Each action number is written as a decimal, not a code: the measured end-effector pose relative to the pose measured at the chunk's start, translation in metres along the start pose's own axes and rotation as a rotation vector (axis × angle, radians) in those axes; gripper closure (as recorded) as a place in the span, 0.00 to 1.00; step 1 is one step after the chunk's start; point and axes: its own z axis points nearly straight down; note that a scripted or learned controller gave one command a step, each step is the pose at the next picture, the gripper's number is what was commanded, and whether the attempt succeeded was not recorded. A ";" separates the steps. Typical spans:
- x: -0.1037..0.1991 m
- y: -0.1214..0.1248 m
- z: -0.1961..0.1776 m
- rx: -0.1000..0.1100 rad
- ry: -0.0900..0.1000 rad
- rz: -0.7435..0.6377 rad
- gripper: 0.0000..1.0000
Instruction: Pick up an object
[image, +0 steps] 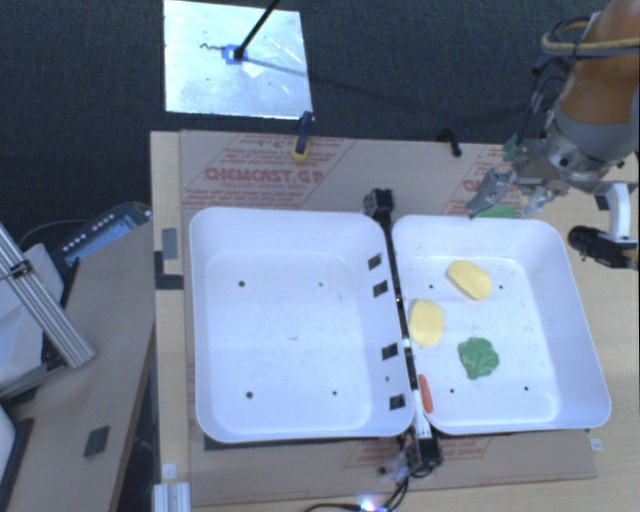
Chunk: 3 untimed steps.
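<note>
The fingers (505, 193) hover over the right bin's (575, 300) far rim, gripping a green object (503, 208). Below them in that bin lie two yellow pieces (469, 279) (427, 322) and a green piece (478, 357).

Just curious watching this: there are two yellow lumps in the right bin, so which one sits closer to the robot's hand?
The upper yellow piece, lying toward the bin's far side under the gripper. The other yellow piece sits lower, by the divider between the bins.
</note>
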 end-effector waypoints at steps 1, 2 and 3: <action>0.000 0.001 -0.012 -0.004 0.000 -0.003 1.00; 0.069 -0.007 -0.150 -0.016 0.002 -0.009 1.00; 0.138 -0.046 -0.211 -0.009 0.004 -0.010 1.00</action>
